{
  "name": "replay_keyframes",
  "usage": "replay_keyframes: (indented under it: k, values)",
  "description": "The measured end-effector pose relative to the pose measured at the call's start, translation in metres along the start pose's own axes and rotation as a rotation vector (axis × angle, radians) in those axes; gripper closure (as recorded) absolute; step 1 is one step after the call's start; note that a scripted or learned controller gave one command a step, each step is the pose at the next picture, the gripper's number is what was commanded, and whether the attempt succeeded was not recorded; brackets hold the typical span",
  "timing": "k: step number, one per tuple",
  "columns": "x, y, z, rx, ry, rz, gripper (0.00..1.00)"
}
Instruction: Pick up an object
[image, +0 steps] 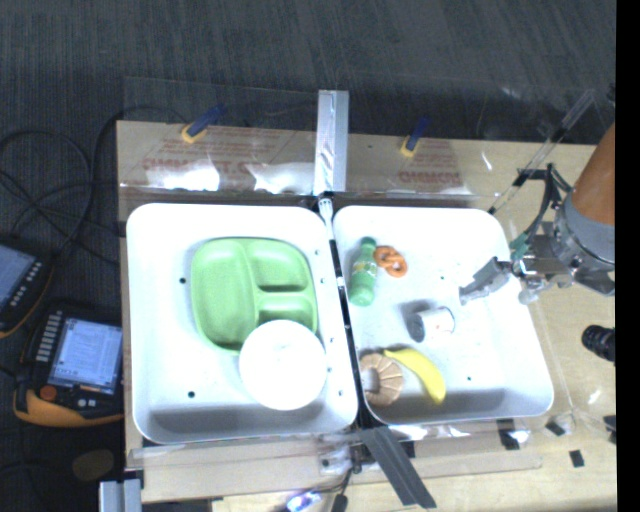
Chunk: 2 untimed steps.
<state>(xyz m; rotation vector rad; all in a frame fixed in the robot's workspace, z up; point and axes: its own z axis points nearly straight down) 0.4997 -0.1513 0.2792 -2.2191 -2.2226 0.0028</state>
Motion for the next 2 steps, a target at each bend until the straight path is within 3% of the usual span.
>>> replay_keyframes:
  k: [1,2]
  values:
    - [0.021,-0.013,0.17,0.004,0.002,0.289,0.0]
    - [0.032,0.037,0.189,-0.005,0.0,0.334,0.0]
